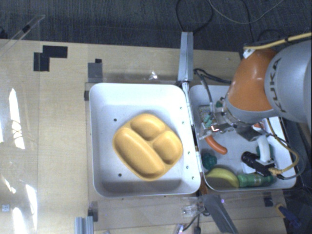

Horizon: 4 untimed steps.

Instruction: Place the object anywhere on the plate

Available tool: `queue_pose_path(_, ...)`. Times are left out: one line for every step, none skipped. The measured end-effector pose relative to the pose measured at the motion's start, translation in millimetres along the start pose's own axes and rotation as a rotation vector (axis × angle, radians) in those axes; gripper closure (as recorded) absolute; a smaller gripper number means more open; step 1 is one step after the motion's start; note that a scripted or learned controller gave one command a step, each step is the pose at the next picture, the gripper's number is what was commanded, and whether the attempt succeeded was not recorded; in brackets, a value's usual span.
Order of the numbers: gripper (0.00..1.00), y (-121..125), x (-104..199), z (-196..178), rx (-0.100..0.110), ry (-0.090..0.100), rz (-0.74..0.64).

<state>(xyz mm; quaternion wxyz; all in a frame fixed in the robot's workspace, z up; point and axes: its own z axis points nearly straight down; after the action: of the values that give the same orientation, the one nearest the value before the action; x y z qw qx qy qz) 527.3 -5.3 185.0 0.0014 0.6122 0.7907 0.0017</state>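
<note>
Left bin [97, 145]: centre-left of the frame; one yellow plate [147, 145] lies on its floor.
Plate: one, rounded, turned at a slant, with three compartments: a long one on the lower left and two smaller ones at the top and right; nothing lies on it.
Divider: a metal rail [185, 57] runs down between the two bins.
Right bin [243, 188]: right of centre, just beside the left bin; it holds four loose things.
Gripper [212, 126]: low over the upper left part of the right bin, well apart from the plate; whether it is released or clenched cannot be told.
Orange object [216, 145]: one, sausage-shaped, in the right bin just below the gripper; its long axis runs from upper left to lower right, and the upper-left end points at the gripper. Whether it is grasped cannot be told.
Dark green object [209, 160]: one, small and rounded, just below the orange object, near the bin's left wall.
Yellow object [222, 176]: one, oval, against the bin's lower edge.
Long green object [254, 180]: one, lying left to right, touching the yellow one's right end.
Arm [287, 82]: grey with an orange band, covering the upper right part of the bin.
</note>
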Motion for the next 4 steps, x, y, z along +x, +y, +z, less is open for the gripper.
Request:
queue_pose_path(1.0, 57.8, 46.1, -15.0, 0.001, -0.001, 0.095)
queue_pose_path(0.0, 57.8, 46.1, -14.9, 0.001, -0.001, 0.095)
queue_pose_path(0.0, 44.9, 83.9, 1.4, 0.004, 0.0, 0.243)
queue_pose_path(0.0, -8.8, 50.1, -239.6, -0.002, 0.0, 0.406)
